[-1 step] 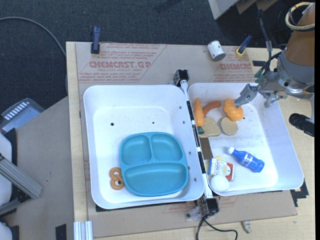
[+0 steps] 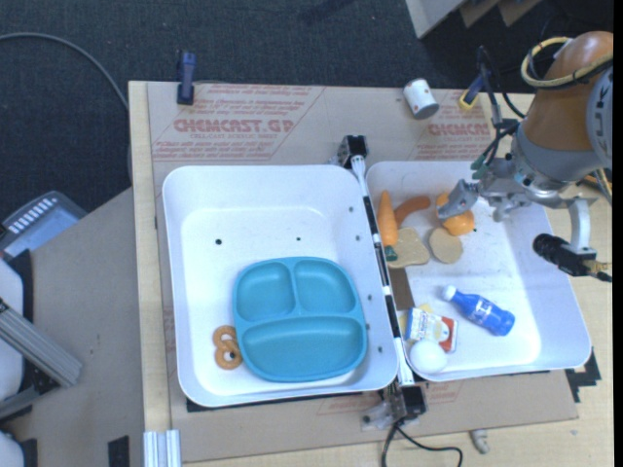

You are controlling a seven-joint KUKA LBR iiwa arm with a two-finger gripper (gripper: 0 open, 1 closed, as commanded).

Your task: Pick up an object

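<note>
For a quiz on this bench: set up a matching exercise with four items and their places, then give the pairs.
Items:
1. blue divided plate
2. pretzel
3. blue bottle
4. carrot

Places:
A. right bin, near its middle
B. left bin, front half
C. right bin, along its left wall
D. left bin, beside the plate's left edge

Pairs: 1-B, 2-D, 3-A, 4-C

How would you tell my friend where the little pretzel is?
Look in the left white bin, which holds a big blue divided plate. The pretzel lies against the plate's lower left edge. It is small, brown and loopy, the only other thing in that bin.
</note>
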